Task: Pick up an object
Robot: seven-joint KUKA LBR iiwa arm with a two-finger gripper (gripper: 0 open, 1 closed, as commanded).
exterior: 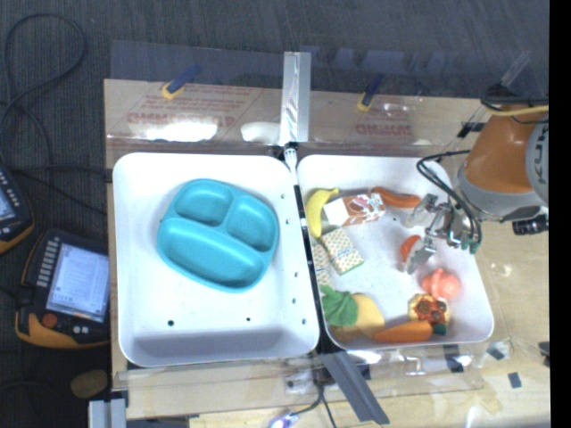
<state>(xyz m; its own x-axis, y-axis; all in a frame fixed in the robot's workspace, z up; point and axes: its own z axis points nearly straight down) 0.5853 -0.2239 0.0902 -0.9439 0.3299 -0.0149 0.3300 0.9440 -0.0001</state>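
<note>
The right bin (477, 324) holds several toy foods. A yellow banana (317, 209) lies at its left wall beside a white and red packet (355, 209). A long orange-red piece (397, 198) lies at the back. A checked box (343, 251) sits left of the middle. My gripper (428, 237) hangs low over the right half of this bin, right next to a small red-orange piece (409, 248); whether it touches that piece is unclear. A pink peach (441, 284) lies just in front of the gripper.
Along the right bin's front lie a green leafy toy (336, 308), a yellow piece (368, 311), a carrot (403, 333) and a red and yellow item (428, 308). The left bin (134, 319) holds a blue divided plate (219, 233). A pendant (62, 283) lies left of the bench.
</note>
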